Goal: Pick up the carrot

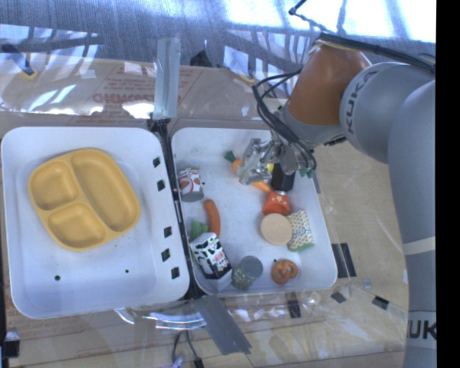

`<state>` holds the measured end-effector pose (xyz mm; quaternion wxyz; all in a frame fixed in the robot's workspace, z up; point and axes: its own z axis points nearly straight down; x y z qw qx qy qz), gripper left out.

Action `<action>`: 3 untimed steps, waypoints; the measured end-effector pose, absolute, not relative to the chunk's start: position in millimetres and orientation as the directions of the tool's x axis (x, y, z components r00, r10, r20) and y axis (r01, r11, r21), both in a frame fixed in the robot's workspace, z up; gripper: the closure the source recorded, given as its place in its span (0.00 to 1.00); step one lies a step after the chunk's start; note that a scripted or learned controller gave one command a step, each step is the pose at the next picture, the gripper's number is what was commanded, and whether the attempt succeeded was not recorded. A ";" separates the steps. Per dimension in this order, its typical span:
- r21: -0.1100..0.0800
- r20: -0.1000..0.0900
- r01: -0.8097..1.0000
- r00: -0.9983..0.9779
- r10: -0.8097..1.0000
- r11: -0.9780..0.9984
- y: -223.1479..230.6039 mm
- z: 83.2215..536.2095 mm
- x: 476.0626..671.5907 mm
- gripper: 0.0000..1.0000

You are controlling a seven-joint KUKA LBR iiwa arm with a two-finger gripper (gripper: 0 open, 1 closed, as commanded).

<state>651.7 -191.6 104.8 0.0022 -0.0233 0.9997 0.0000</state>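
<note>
- Claw point(262, 162) sits low in the right bin point(307, 278), toward its 12 o'clock wall; metal parts and cables overlap there, so cannot tell how wide it stands or whether it has anything in it
- Small orange and green bits lie right at the claw, near 9 o'clock of it; too small to name
- Carrot point(211, 215) lies on the bin floor at roughly 7 o'clock from the claw, apart from it, not in contact
- Carrot long axis runs near 12-to-6, slightly tilted; green top at the 6 o'clock end; smooth, slim, orange, tapered
- Judgement: claw must shift toward 7 o'clock and close across the short axis, i.e. along 3-to-9
- Neighbours of carrot: small printed can point(190, 184) at 11 o'clock, cow-patterned carton point(210, 254) just beyond its 6 o'clock end; both close, collision risk on descent
- Farther out at 3 o'clock of carrot: round tan disc point(276, 229), orange-red rounded item point(276, 203), patterned soft piece point(300, 230)
- Left bin point(23, 282) holds yellow three-compartment plate point(83, 198), glossy plastic
- Arm point(383, 106) grey, orange band, entering from 3 o'clock over the bench
</note>
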 end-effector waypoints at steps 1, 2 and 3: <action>0.001 -0.002 0.165 -0.986 0.165 0.986 -136.9 147.5 577.4 1.00; 0.002 -0.001 0.604 -0.797 0.604 0.797 -50.8 198.5 627.2 1.00; 0.001 -0.002 0.862 -0.506 0.862 0.506 -76.8 240.9 600.2 1.00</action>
